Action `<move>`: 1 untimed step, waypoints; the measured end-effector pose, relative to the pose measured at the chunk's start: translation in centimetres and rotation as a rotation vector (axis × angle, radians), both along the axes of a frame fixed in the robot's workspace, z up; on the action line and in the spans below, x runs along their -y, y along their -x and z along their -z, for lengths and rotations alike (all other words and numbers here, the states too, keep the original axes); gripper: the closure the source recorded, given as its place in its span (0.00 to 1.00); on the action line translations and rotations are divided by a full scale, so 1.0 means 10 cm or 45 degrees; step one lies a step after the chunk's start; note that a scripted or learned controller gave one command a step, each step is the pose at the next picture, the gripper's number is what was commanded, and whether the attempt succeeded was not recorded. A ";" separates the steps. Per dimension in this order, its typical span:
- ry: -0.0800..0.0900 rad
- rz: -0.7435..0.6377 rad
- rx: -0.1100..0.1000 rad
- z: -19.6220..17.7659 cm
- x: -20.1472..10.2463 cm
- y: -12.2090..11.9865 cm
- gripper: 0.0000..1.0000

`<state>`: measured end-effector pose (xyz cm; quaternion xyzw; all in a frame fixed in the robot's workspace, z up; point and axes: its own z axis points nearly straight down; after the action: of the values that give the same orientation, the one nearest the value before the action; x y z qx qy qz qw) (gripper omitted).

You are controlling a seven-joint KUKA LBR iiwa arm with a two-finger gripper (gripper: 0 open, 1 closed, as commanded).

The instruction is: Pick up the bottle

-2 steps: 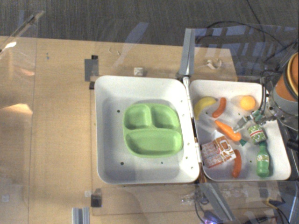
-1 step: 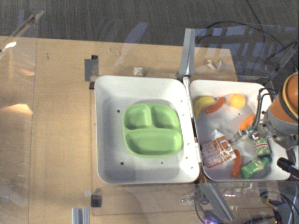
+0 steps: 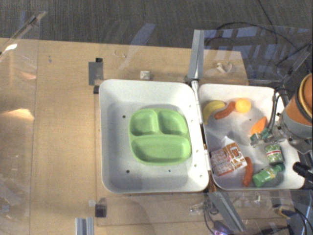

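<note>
- Bottle (image 3: pixel 268 176), green, lies on its side in the right bin (image 3: pixel 221 92), near-right corner, beside a red sausage (image 3: pixel 247 171).
- Its long axis runs left-right, tilted slightly; the capped end probably points right, though blur hinders certainty.
- Tool (image 3: pixel 265 138) hangs just beyond it, farther back, over a small can (image 3: pixel 274 152).
- Tool finger state: cannot tell.

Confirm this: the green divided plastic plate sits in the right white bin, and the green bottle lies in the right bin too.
Half right. The camera view shows the green divided plastic plate in the left white bin, not the right white bin. The green bottle does lie in the right one.
</note>
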<state>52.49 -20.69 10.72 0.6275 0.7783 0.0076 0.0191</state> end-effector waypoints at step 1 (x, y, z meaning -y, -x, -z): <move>-0.030 0.828 -0.036 -1.35 -0.02 -0.44 1.00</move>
<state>56.92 -20.47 24.26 0.8436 0.5370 0.0015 0.0023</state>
